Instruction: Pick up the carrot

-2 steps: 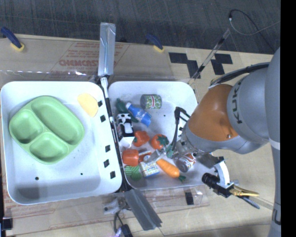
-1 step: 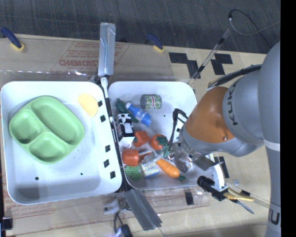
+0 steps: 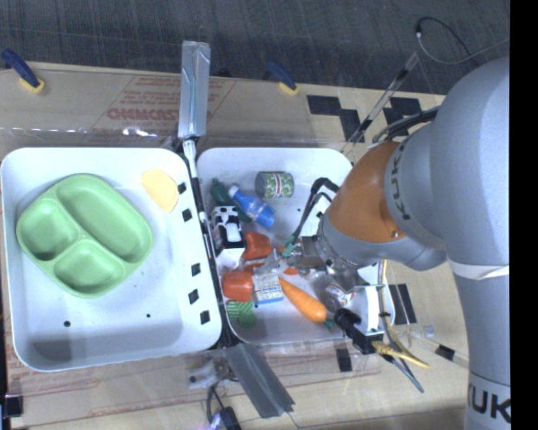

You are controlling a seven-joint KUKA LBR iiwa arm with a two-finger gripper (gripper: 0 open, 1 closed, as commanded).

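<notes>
Bench is tan board w/ red print under two shallow white bins side by side, dark floor beyond. Left bin (image 3: 36, 330) holds a green divided plate (image 3: 83, 232) & a yellow piece (image 3: 160, 188) up near the divider. Right bin (image 3: 278, 161) is cluttered: blue bottle (image 3: 253, 208), small greenish can (image 3: 274, 184) toward the far wall, black-and-white item (image 3: 226, 226), red-orange pieces (image 3: 251, 247) mid-bin, a small carton (image 3: 267, 287).

Carrot (image 3: 303, 300) lies on the right bin floor toward the near wall, angled, just right of the carton (nothing visibly clamped on it). Arm (image 3: 430, 186) w/ orange band reaches in from the right; gripper (image 3: 298, 256) sits low over the clutter, just above the carrot in the view. Pincer state: can't tell, wrist body hides it.

Blue clamps (image 3: 23, 70) on the far board edge.
</notes>
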